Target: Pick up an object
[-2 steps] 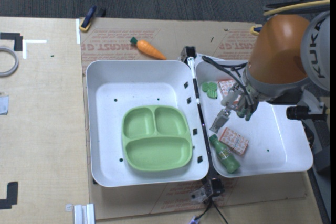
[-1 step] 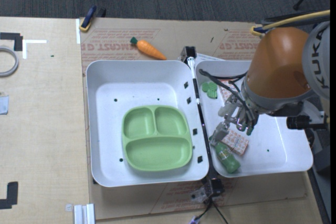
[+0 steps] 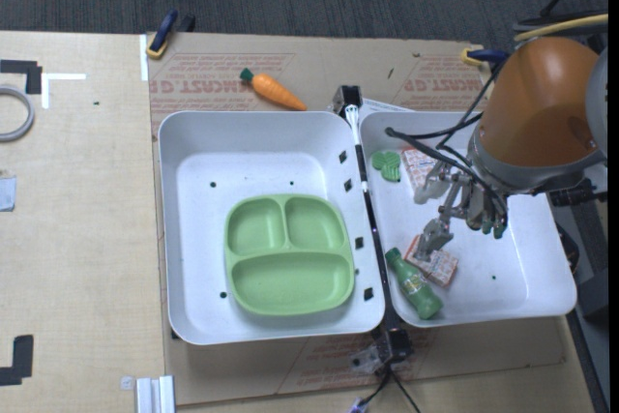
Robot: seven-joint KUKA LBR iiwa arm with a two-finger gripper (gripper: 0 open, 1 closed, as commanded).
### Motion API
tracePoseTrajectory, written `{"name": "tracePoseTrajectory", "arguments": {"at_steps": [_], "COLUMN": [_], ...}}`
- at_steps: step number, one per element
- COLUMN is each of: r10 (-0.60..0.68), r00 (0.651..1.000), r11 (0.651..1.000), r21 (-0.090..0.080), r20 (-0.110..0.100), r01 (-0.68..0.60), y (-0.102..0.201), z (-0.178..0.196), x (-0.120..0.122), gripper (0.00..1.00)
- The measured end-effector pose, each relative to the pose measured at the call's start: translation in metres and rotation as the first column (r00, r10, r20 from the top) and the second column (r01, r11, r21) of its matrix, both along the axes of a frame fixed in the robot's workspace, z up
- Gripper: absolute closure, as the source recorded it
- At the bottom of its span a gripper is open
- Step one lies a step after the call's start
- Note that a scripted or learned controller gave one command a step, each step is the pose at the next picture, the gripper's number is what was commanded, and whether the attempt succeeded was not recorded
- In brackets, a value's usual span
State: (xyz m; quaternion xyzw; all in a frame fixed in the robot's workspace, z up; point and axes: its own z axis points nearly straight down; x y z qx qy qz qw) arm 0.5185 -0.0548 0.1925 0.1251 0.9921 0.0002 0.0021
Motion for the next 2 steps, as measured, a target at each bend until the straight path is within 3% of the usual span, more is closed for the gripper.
{"name": "tracePoseTrajectory", "arguments": {"at_steps": [1, 2], "r10": [0.343, 0.328], "r00": [0.939, 0.945], "r11": [0.939, 0.945], "r21": [-0.001, 0.000], "r20": [0.001, -0.002], "r01": [-0.343, -0.328], "y": [0.013, 0.007], "z": [0.000, 0.000], "x": [0.081, 0.066], "gripper": [0.00, 0.00]}}
